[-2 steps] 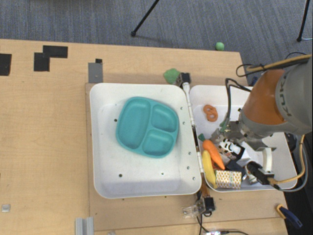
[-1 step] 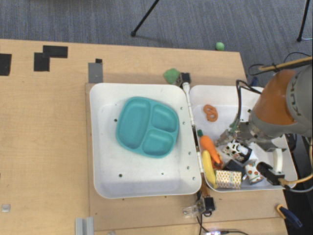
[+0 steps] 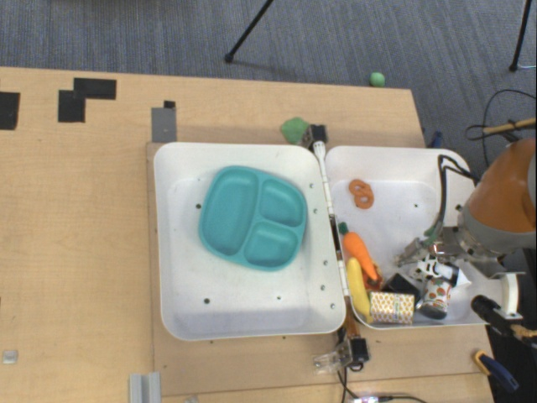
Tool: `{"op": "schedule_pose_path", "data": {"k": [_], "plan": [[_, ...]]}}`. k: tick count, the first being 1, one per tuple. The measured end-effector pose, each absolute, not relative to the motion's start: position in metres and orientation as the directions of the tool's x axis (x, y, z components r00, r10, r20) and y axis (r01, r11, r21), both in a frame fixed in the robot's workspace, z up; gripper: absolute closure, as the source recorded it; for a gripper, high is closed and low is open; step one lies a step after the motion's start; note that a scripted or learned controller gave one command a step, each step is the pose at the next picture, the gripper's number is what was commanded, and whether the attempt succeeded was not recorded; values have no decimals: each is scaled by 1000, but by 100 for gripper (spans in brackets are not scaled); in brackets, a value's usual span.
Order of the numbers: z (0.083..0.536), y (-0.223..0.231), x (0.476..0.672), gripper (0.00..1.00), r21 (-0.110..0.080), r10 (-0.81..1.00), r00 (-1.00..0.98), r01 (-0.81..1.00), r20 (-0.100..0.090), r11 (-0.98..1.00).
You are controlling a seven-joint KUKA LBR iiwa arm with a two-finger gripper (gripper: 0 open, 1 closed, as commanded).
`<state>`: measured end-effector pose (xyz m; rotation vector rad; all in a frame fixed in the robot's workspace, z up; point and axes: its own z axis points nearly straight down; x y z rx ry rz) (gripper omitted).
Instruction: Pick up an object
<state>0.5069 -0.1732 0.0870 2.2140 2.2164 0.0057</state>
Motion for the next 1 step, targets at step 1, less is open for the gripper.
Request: {"op": "schedule_pose_path", "data": {"k": [1], "plan": [[87,-191,491,0,11,1000,-3,1000,-2,3]]}}
